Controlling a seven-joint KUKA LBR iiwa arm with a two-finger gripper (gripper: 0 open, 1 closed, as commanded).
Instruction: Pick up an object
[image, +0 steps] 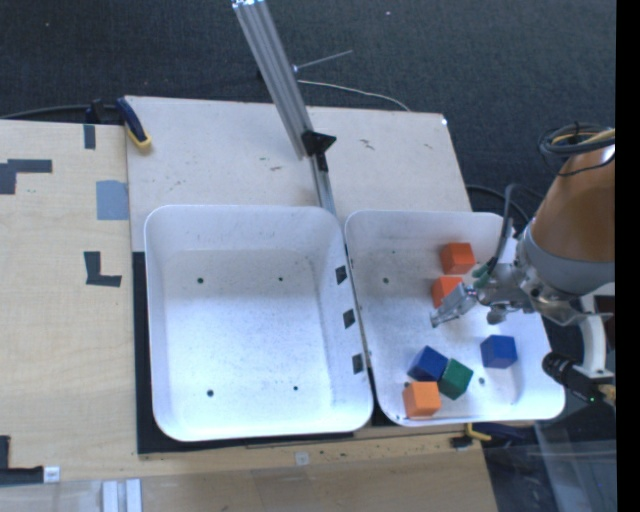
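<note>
The right bin (385, 250) holds several small blocks. An orange cube (457, 257) lies near its back, and a second orange block (444, 289) sits just in front of that. My gripper (462, 302) hangs low over the bin right beside this second orange block, partly covering it. A blue cube (498, 351) lies below the gripper, toward the right wall. Near the front edge sit another blue cube (429, 362), a green cube (456, 379) and a third orange cube (421, 398), close together.
The left bin (160, 300) stands beside the right one, sharing a middle wall. A grey metal rail (285, 90) slants down from the top to the bins' junction. The arm's orange-banded body (580, 210) looms over the right bin's right side.
</note>
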